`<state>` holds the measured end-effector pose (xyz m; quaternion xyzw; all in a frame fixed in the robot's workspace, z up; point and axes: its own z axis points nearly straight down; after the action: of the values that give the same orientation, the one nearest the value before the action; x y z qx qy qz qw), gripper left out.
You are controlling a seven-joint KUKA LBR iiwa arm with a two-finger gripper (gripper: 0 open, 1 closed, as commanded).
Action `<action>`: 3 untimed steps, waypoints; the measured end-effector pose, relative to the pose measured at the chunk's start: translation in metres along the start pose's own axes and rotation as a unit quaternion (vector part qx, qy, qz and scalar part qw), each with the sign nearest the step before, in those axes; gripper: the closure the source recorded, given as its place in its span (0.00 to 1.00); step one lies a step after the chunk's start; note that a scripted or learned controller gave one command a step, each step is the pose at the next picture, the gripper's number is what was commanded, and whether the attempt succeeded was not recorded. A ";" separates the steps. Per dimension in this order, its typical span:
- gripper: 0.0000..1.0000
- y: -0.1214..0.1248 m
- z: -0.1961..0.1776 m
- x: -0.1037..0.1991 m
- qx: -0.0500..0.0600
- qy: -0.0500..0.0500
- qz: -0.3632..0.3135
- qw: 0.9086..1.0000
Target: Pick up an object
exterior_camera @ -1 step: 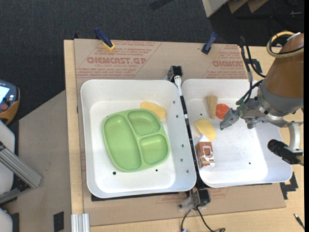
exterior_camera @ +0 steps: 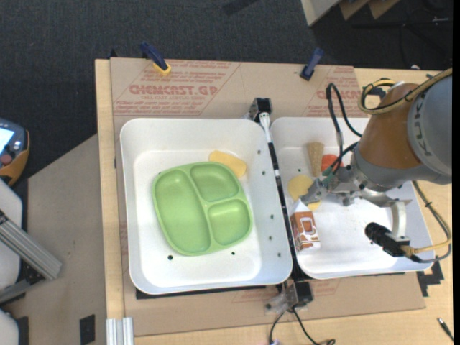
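Observation:
In the right bin (exterior_camera: 345,261) lie a tan cone (exterior_camera: 315,157), a small orange-red piece (exterior_camera: 328,163) beside it, a pale yellow piece (exterior_camera: 299,186) and a brown-orange box (exterior_camera: 305,231) near the bin's left wall. My gripper (exterior_camera: 318,195) hangs low over the left part of this bin, right next to the pale yellow piece and just above the box. The grey wrist and orange-banded arm cover the bin's right half. Nothing can be seen held.
The left bin (exterior_camera: 136,214) holds a green divided plate (exterior_camera: 203,207) and a yellow piece (exterior_camera: 228,163) at the plate's upper right. A ridge (exterior_camera: 277,192) where the two walls meet separates the bins. Blue clamps (exterior_camera: 155,57) hold the cardboard base at the back.

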<state>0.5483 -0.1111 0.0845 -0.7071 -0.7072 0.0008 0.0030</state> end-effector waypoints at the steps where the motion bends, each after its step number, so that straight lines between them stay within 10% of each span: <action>1: 1.00 0.001 -0.016 -0.001 -0.004 -0.001 0.001 1.000; 3: 1.00 0.121 -0.125 0.091 -0.007 -0.002 -0.003 1.000</action>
<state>0.6701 -0.0203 0.2095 -0.7052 -0.7090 -0.0031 -0.0035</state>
